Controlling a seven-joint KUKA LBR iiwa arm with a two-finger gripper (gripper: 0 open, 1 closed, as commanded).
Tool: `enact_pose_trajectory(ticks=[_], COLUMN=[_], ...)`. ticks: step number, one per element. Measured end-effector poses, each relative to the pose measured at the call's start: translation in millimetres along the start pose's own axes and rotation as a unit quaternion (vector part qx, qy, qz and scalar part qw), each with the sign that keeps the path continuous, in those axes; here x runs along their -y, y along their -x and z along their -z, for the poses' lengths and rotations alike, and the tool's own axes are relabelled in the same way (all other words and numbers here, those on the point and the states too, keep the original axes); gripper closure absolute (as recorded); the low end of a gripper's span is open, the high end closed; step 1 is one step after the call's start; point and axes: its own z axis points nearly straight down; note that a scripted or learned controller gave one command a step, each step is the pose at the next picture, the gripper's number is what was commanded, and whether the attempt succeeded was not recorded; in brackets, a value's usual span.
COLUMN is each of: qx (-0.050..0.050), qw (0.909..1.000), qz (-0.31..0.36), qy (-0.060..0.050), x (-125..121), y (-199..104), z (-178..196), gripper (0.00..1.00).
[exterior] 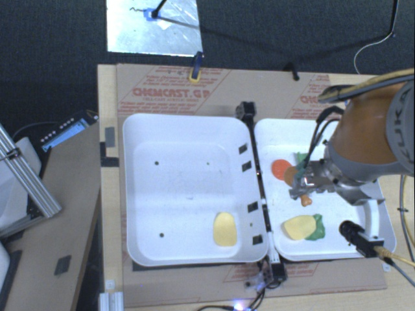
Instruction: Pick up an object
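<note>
Left bin (pixel 139 173): a pale yellow piece (pixel 225 229) is seen lying near its front edge.
Right bin (pixel 285 251): a yellow piece (pixel 298 227) is seen touching a green piece (pixel 317 228); behind them lie a small orange bit (pixel 306 201), an orange-red disc (pixel 281 169) and another green item (pixel 301 158).
Jaws (pixel 300 185): positioned over the right bin's middle beside the disc; their state cannot be told.
Table (pixel 168 89): both bins are carried side by side.
</note>
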Motion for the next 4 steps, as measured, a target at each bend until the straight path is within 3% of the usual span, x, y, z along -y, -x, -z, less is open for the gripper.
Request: enact_pose_trajectory(ticks=[4], qx=[0.001], qw=[1.0], qz=[-0.004], qy=[0.0], x=[0.2], y=[25.3], z=[-32.9], gripper=[1.0])
